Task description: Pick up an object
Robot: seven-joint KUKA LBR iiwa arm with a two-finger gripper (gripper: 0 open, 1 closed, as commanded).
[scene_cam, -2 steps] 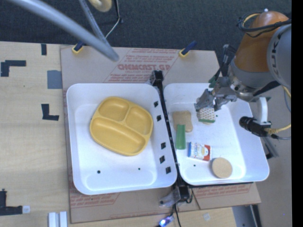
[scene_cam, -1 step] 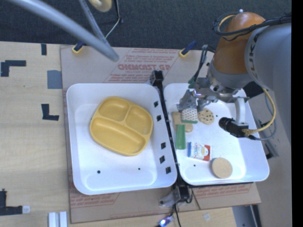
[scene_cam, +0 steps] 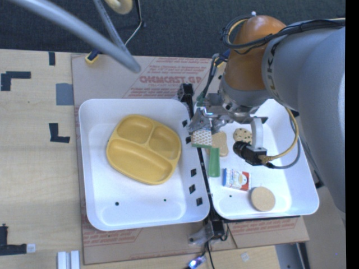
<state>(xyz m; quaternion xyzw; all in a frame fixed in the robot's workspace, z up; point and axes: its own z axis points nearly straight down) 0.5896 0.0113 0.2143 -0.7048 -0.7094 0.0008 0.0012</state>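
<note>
Yellow divided plate [scene_cam: 145, 148] in left bin [scene_cam: 92, 150]; green stick [scene_cam: 214, 161], cookie [scene_cam: 262, 199], small packet [scene_cam: 236, 179] in right bin [scene_cam: 300, 184]. Claw [scene_cam: 203, 129] partly hidden, grip impossible to tell.

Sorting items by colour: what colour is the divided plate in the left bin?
Yellow. The divided plate shows plainly in the camera view.

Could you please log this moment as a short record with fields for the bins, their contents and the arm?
left bin: yellow divided plastic tray
right bin: green stick-shaped object, small white, red and blue packet, round tan disc, beige spotted cookie-like piece
arm: grey with an orange band, above the right bin's left side
gripper: over the bins' shared edge
</note>
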